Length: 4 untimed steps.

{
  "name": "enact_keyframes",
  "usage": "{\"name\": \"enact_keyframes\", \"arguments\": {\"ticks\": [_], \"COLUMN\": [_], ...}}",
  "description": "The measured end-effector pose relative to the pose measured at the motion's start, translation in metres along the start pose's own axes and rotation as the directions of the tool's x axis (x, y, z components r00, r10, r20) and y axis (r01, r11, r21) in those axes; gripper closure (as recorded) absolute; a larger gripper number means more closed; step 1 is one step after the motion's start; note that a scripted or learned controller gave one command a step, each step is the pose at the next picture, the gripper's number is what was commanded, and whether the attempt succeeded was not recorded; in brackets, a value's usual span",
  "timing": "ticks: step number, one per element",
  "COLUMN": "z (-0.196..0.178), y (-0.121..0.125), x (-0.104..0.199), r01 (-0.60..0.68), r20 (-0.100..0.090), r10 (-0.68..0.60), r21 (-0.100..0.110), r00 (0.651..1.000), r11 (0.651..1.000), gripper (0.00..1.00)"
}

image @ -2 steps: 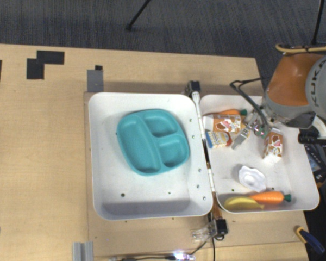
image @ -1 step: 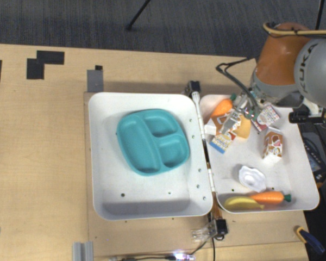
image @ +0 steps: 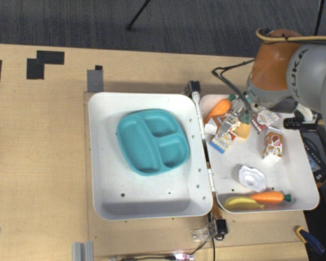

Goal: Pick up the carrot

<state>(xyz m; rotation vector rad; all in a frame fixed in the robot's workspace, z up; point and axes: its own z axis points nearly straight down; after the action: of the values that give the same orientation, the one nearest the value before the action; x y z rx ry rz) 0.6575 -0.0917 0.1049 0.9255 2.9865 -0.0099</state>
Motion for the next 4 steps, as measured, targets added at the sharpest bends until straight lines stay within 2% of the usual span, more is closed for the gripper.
{"name": "enact_keyframes", "arguments": {"ticks": [1, 2, 3, 4], "z": [-0.091, -0.084, -0.083, -0.082], "y": [0.072, 0.094, 0.048, 0.064], "x": [0.038, 0.061, 0.029, 0.026], "r01": [-0.038, -0.271, -0.414, -0.598], "r20": [0.003, -0.01, -0.008, -0.01], "r10": [0.038, 0.271, 0.414, 0.598], "r21": [-0.019, -0.006, -0.004, -0.001], "r00": [0.999, 0.962, 0.91, 0.801], "r11": [0.999, 0.963, 0.91, 0.801], "gripper": [0.0, 0.0, 0.0, 0.0]}}
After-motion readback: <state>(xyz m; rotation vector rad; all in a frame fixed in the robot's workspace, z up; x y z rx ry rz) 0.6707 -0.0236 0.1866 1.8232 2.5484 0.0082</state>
